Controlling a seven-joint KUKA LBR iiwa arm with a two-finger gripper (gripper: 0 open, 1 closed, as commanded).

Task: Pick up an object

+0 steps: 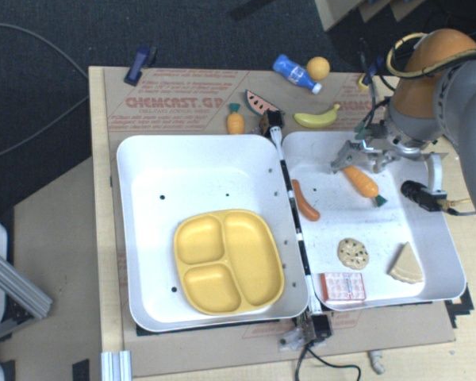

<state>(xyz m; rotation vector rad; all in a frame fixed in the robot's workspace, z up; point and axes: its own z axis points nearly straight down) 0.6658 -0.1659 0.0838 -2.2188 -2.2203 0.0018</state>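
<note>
Carrot [362,182] is angled down-right in the right bin [428,244], just below-right of the gripper [355,157]; finger state can't be told

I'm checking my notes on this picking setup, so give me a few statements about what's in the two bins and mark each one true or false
1. The yellow divided plate lies in the left bin. True.
2. The banana lies inside the right bin. False: it lies on the bench beyond the bins, near the blue bottle.
3. The gripper is over the right bin, close to the toy carrot. True.
4. The cookie sits on the yellow plate. False: it lies on the right bin's floor, beside the sandwich wedge.
5. The hot dog sausage lies in the right bin near the divider. True.
</note>
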